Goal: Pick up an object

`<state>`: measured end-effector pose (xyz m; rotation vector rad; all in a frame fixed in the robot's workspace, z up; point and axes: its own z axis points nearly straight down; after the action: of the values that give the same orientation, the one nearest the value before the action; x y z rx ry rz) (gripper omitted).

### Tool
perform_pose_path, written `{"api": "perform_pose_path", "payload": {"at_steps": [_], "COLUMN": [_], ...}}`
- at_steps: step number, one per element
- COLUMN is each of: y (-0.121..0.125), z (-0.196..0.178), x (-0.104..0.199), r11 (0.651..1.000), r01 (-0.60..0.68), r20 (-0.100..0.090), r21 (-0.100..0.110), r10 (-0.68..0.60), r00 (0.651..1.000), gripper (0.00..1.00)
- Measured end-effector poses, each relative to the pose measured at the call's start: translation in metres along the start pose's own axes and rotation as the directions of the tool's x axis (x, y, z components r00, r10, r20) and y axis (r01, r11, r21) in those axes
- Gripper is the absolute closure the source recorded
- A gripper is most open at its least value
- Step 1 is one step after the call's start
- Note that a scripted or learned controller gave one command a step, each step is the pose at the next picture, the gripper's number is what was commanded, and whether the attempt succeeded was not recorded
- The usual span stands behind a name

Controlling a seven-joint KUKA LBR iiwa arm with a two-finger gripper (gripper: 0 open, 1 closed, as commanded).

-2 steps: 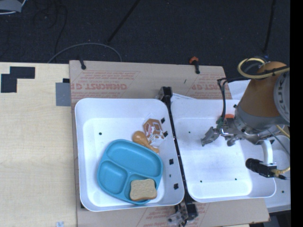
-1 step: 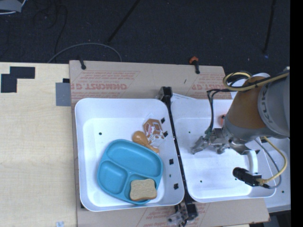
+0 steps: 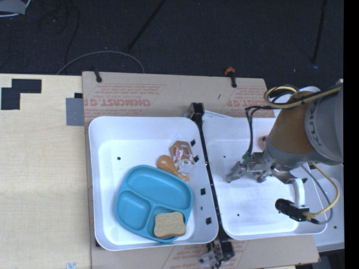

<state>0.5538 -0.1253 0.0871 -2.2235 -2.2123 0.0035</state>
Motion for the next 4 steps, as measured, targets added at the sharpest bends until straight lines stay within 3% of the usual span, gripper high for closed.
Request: {"api": "perform_pose_path", "payload": {"at_steps": [1,3,4], "y": [0.000,0.008,0.011], "z": [-0.011,-0.136,-0.180], "x": [-0.001,-0.002,0.001], "r11": [1.000,1.000,1.000], "r01": [-0.005,0.006,0.007], "r20": [0.000,0.003,0.002], "r21": [0.000,-0.009,-0.007], "r10": [0.005,-0.006,-0.007], "r00": [1.000,1.000,1.000], "gripper": [1.00,1.00,1.00]}}
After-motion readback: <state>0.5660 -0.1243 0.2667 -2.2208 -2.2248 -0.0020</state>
